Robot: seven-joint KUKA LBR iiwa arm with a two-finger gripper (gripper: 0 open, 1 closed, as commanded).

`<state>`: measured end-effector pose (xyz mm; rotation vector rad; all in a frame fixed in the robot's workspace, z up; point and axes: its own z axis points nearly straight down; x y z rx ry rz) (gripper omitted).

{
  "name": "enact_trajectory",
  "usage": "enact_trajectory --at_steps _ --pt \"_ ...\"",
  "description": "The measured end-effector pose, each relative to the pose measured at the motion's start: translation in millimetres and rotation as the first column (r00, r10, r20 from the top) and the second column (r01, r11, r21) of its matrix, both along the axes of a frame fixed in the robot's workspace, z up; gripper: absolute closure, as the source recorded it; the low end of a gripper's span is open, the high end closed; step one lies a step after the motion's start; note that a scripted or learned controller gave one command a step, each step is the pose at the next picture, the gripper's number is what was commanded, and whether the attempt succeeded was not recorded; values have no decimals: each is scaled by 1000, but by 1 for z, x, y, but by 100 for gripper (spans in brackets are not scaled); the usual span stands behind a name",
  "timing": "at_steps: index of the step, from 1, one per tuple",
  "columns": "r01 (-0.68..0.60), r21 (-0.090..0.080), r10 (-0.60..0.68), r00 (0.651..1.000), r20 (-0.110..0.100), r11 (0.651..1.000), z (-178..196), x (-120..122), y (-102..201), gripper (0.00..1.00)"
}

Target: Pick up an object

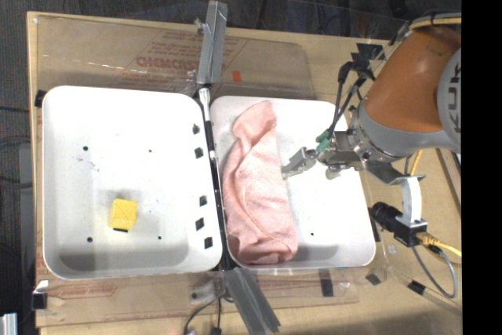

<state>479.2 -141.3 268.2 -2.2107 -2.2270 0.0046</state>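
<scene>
Illumination is bright and even from overhead; the white bins [118, 110] approach overexposure (surface detail is washed out). Soft shadows collect along their near inner walls. Focus is slightly soft throughout.

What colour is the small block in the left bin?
Yellow; the block shows clearly in the camera view, on the white floor of the left bin.

My metal gripper [296, 163] dull grey, soft matt pink cloth [255, 184], smooth glossy white plastic bins [118, 129], spongy yellow block [123, 214].
</scene>
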Motion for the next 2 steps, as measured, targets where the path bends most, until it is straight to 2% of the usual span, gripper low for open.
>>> enact_trajectory --at_steps 1,2 --pt "-80 0 80 997 5 997 -177 -2 12 0" --pt "-85 -1 85 996 4 996 -167 -2 12 100"
